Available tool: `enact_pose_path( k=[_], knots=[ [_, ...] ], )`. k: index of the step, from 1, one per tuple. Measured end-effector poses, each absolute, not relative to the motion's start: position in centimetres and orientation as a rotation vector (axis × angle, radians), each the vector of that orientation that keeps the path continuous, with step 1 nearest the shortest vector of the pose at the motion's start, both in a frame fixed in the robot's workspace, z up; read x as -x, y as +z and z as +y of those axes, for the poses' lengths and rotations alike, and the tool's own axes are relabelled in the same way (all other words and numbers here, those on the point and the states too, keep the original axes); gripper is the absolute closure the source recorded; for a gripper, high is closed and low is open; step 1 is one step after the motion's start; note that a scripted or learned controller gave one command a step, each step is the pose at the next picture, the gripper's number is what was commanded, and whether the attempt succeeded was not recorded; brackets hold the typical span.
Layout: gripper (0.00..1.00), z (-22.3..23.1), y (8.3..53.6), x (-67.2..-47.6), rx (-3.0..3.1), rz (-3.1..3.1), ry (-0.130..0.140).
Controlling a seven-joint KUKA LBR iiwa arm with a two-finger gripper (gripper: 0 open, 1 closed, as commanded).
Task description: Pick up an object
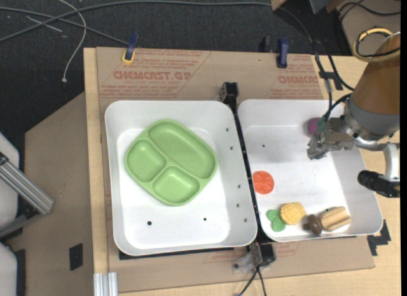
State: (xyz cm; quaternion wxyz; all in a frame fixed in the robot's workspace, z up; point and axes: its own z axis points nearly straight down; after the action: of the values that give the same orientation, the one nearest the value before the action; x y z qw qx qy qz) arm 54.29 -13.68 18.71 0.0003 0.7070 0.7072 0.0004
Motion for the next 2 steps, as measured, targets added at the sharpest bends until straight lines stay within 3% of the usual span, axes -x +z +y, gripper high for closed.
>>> enact_pose_path(
  k=[1,2],
  knots=[
    [1.00,-13.7,24.1,-54.5,-2.216,2.218,0.006],
    [1.00,-9.3,24.5,-56.8,-2.214,2.227,0.005]
  ],
)
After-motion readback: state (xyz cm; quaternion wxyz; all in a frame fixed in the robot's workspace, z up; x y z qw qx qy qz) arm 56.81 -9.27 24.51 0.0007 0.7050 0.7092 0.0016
